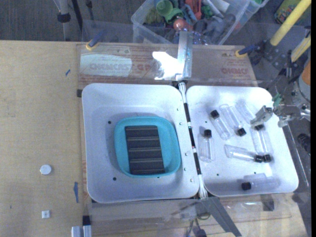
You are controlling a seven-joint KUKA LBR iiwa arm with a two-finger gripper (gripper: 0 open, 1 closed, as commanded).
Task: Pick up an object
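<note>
I see six clear vials with black caps lying flat in the right bin (284, 181). One vial (220, 121) lies near the bin's upper middle, cap toward the upper left. Another (236, 120) lies just right of it, cap at its lower end. A third (206, 144) lies by the left wall, cap up. A fourth (260, 139) sits toward the right. A fifth (244, 154) lies crosswise, cap at right. The sixth (259, 182) rests near the bottom edge, cap at left.

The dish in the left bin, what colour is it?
Teal dish, with a dark ribbed insert; seen in the camera view.
</note>
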